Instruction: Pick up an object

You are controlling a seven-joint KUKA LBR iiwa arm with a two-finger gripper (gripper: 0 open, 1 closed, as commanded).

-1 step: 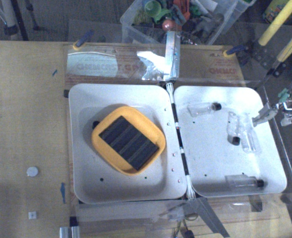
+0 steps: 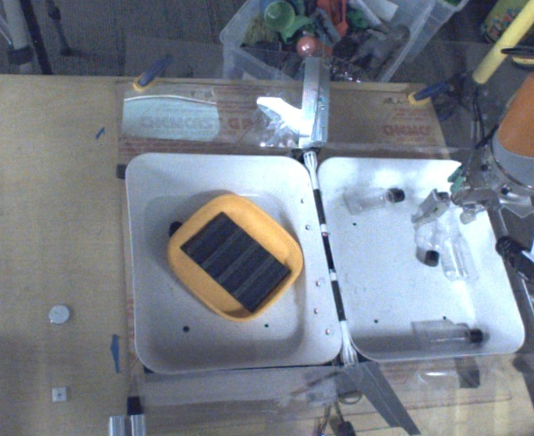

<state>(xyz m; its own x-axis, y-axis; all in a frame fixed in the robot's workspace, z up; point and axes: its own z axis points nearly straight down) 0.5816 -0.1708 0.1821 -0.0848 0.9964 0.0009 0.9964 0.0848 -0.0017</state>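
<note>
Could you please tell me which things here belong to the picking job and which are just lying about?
Job: gripper; three clear vials in the right bin; yellow tray in the left bin.
Lying about: toy crate; small disc.

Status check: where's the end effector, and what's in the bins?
End effector over right bin, upper right corner. Clear bottles directly below it, nothing visibly held. Yellow tray sits alone in left bin.

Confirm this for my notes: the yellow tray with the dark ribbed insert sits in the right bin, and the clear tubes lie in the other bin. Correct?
Not quite. The camera view shows the yellow tray in the left bin, not the right. The clear tubes do lie in the other bin, which is the right bin.
</note>
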